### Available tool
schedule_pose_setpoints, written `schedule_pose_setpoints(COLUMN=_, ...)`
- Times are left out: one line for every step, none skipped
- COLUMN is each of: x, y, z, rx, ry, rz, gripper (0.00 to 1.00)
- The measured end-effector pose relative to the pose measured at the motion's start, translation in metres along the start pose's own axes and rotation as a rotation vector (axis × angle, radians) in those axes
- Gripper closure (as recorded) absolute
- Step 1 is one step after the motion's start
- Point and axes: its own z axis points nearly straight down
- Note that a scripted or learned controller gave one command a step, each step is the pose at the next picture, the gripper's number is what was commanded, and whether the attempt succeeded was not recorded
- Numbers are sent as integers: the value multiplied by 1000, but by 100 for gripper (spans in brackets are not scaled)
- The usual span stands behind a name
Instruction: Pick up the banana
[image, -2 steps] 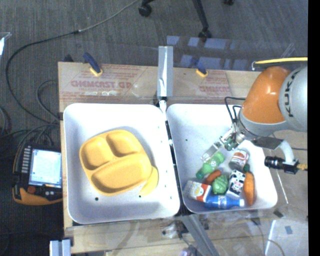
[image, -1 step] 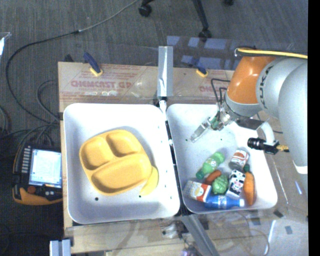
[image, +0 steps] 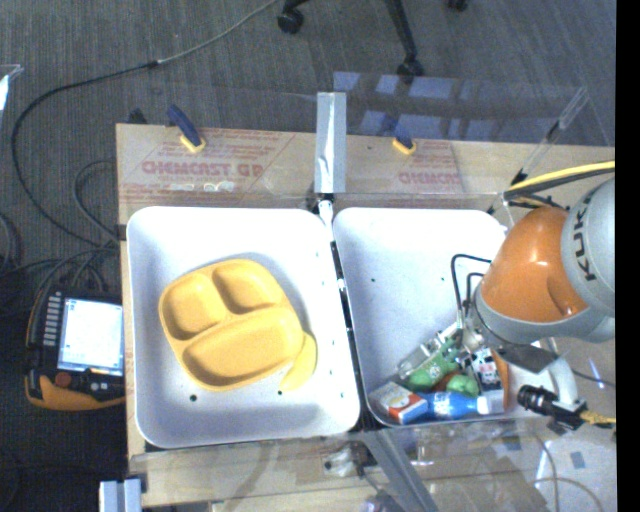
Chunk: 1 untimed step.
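The banana (image: 300, 364) is yellow and curved. It lies in the left bin (image: 150, 300), tucked against the lower right edge of a yellow divided plate (image: 232, 322). My gripper (image: 462, 350) is over in the right bin (image: 400, 260), low among a pile of small items near that bin's front right corner. The orange wrist band (image: 530, 275) hides most of the gripper from above. The banana is far to the gripper's left, across the wall between the bins.
By the gripper lie a green packet (image: 436, 368), a blue bottle (image: 450, 405) and a small orange-red carton (image: 402, 405). A black cable (image: 462, 275) loops beside the wrist. The divider wall (image: 340, 300) separates the bins.
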Motion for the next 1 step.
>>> schedule_pose_setpoints(x=-1, y=4, z=-11, rx=-10, ry=-5, rz=-1, gripper=100)
